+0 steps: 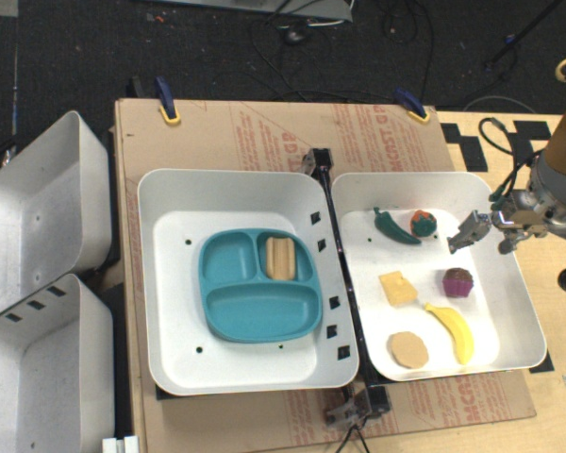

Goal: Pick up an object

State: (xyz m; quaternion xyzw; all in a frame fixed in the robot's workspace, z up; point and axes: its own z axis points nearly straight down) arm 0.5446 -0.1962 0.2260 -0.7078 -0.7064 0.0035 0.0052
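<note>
The right bin (509,347) holds several toy foods: a green pepper (396,227), a red round fruit (423,223), a purple fruit (458,282), a yellow cheese wedge (397,288), a banana (453,331) and a tan round biscuit (409,350). My gripper (488,237) hangs over the bin's upper right part, right of the red fruit and above the purple fruit. Its fingers are spread open with nothing between them.
The left bin (170,347) holds a teal divided tray (260,300) with a tan bread piece (280,258) in its upper right compartment. A black divider (335,272) runs between the bins. Two spare white bins (38,253) lie off the bench at left.
</note>
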